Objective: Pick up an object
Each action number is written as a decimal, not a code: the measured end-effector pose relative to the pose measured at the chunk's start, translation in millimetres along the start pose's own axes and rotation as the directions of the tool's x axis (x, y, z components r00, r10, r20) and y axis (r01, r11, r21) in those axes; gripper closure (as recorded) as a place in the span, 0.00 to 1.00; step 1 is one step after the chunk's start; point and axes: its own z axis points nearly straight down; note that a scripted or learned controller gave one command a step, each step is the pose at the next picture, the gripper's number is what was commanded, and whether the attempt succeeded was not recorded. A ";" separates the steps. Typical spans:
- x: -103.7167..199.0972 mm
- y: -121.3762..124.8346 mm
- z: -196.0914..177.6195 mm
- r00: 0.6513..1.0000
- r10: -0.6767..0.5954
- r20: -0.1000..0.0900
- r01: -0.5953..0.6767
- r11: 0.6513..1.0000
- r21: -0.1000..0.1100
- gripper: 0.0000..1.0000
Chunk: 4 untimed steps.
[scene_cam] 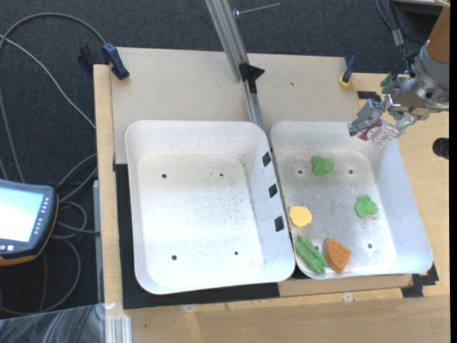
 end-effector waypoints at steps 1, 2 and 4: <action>54.1 -4.0 6.3 1.000 -0.001 -0.001 0.001 1.000 0.001 1.00; 101.1 0.0 7.1 1.000 -0.001 0.000 0.001 1.000 0.001 1.00; 205.9 6.1 25.9 1.000 -0.002 0.000 0.002 1.000 -0.002 1.00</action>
